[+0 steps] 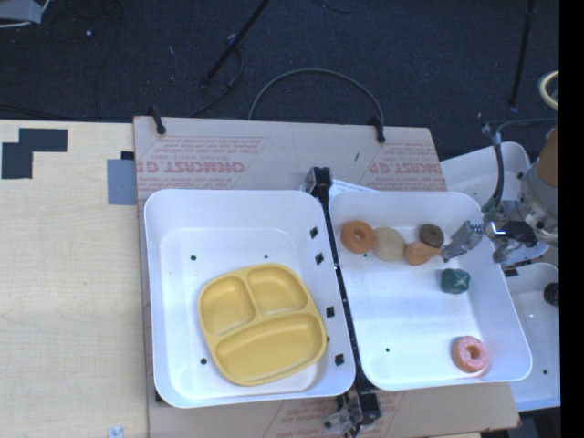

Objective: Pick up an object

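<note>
One arm: you see it reach in from the right, its wrist over the right bin's (pixel 511 336) far right rim.
Gripper (pixel 484 245): its two fingers are spread apart with nothing between them, one finger (pixel 462 239) pointing left toward the row of pieces.
Green object (pixel 455 281): one, just below the gripper, apart from the fingers.
Row to the gripper's left: four round pieces (touching or nearly so) — a dark ring (pixel 431 235) nearest, an orange lump (pixel 419 254), a pale ball (pixel 390 244), a brown doughnut (pixel 358 236) farthest.
Pink doughnut (pixel 471 354): one, well below the gripper near the bin's front corner.
Left bin (pixel 173 217): one yellow divided tray (pixel 263 322), well away to the gripper's left.
</note>
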Tool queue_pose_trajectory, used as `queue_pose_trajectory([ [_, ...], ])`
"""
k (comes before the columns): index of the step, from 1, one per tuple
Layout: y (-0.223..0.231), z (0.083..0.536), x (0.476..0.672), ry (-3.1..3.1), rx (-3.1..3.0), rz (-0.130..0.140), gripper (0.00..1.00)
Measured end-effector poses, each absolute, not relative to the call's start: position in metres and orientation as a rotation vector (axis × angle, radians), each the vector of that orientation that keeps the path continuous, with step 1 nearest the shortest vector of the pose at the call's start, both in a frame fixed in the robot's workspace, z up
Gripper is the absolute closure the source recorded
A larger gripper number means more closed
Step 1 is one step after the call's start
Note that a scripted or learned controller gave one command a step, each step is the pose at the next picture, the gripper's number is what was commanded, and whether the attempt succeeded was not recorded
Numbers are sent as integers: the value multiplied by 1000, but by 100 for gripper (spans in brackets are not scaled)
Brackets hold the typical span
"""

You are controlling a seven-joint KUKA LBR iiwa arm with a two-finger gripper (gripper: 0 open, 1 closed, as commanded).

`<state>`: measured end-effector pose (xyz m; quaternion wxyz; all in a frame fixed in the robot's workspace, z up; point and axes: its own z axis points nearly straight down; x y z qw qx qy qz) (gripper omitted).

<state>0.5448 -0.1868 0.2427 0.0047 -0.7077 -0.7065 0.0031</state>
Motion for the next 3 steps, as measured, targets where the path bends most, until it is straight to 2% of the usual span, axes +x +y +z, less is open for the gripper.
queue_pose_trajectory([
  [1, -187, 247, 547, -2221, -2220, 2, 0],
  [3, -198, 124, 541, -2216, -2219, 9, 0],
])
